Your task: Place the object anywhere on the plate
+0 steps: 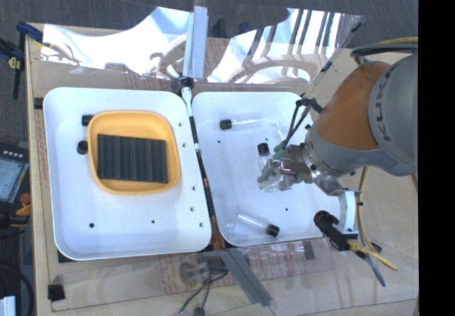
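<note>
A yellow plate (132, 151) with a dark ribbed centre lies in the left bin (64, 229). Several clear vials with black caps are in the right bin (234, 179): one vial (242, 124) near the back, another vial (257, 224) near the front. My gripper (274, 171) hangs low over the middle of the right bin, right beside a black-capped piece (263, 149). Something clear and shiny sits at the gripper's tip, but I cannot make out what it is or whether it is held.
Two small black items (87, 120) (82, 146) sit just left of the plate. The arm's orange and grey wrist (355, 122) covers the right bin's right side. A divider rail (199, 165) runs between the bins. Shiny foil (170, 44) lines the back.
</note>
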Available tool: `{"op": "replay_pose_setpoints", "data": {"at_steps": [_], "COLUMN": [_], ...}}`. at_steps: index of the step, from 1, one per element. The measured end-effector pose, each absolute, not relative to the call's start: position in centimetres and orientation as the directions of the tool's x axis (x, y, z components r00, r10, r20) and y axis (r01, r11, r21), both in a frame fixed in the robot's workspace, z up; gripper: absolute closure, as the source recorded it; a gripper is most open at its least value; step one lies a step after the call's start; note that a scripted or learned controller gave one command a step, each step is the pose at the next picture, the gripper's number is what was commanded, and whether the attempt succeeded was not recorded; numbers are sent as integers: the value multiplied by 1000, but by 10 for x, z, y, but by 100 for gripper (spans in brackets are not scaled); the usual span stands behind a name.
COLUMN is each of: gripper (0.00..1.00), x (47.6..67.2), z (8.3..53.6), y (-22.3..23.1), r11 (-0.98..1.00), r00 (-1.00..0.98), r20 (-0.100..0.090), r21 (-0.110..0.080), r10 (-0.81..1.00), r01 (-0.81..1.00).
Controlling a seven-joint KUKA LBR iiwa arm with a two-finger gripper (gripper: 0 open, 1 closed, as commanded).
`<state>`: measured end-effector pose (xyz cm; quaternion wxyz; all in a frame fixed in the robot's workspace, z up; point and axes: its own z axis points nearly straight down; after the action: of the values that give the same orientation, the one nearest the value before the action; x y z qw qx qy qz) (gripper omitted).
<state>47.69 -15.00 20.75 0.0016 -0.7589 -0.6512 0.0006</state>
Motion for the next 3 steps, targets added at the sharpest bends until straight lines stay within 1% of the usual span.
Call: {"op": "replay_pose_setpoints", "data": {"at_steps": [1,2,3], "gripper": [100,0,0], "x": [558,558,557], "z": [246,246,209], "y": [-127,-127,-103], "r11": [57,58,345], "r00": [-57,-58,-345], "r20": [0,1,3], "r21": [-2,-2,-4], "r10": [998,998,939], "r01": [998,998,939]}}
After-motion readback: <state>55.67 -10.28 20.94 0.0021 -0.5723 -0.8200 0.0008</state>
